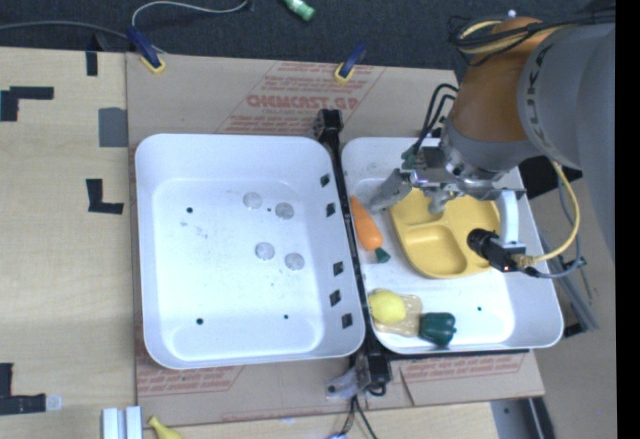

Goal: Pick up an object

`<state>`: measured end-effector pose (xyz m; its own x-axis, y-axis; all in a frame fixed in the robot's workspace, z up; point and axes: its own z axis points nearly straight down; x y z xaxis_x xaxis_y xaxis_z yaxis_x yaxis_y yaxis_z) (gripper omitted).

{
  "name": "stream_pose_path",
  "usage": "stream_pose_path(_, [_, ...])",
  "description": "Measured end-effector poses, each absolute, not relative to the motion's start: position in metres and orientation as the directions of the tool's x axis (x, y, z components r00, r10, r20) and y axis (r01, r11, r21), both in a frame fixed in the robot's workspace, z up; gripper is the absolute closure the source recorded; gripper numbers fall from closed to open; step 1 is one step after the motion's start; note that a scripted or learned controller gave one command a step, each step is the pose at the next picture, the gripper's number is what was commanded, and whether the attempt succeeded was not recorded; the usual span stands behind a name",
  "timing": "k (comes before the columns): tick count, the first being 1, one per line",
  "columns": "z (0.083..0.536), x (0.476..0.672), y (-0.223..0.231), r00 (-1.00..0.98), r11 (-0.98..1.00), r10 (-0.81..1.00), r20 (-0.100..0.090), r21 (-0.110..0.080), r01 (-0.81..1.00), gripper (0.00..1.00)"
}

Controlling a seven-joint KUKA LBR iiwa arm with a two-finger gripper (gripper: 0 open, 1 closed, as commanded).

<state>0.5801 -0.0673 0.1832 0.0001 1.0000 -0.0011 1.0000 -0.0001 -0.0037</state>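
Note:
My gripper [413,197] hangs low over the back of the right bin [540,322], its fingers spread open with nothing between them. One finger [388,193] points left toward an orange carrot [367,225] that lies along the bin's left wall. Just under and to the right of the gripper sits a yellow dish [440,245]. At the bin's front lie a yellow lemon [388,307] and, beside it, a dark green pepper [437,328].
The left bin [150,227] has several small grey round spots [265,250] on its floor. A black divider clip strip [338,227] runs between the bins. A small green object [296,5] and cables lie on the dark surface behind the bench.

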Motion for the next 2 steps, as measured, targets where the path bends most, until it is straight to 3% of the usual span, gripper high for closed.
stream_pose_path(1, [0.0886,0.6148,-0.0977,0.001,-0.001,1.0,-0.008,0.013,1.0,0.0])
stream_pose_path(2, [0.0983,0.6147,-0.0959,-0.001,0.001,1.0,-0.005,0.01,1.0,1.0])
